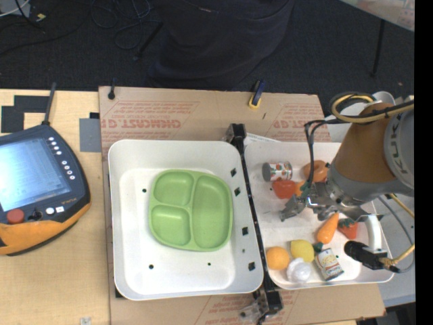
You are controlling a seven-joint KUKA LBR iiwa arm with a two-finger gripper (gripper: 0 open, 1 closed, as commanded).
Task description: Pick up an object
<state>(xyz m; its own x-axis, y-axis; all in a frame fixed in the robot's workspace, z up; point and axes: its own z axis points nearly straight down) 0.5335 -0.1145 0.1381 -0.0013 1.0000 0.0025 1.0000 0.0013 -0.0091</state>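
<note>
The arm point(369, 151) hangs low over the right bin point(260, 202), and its gripper point(298, 208) points toward that bin's bare left floor; whether the jaws are spread or pressed together I cannot tell. Just beside the tip lies a red toy point(285, 188), with a small can point(278, 171) above it, neither visibly between the tips. An orange carrot point(327, 229) sits to the gripper's right. Crowded near the front rim: an orange ball point(277, 257), a yellow lemon point(302, 250), a white piece point(298, 271) and a small carton point(329, 263), its label too small to read. The left bin point(128, 249) holds 1 green divided plate point(191, 210) with 3 compartments and wide bare floor around it. The cardboard point(169, 114) carries upside-down red print, not legible.
</note>
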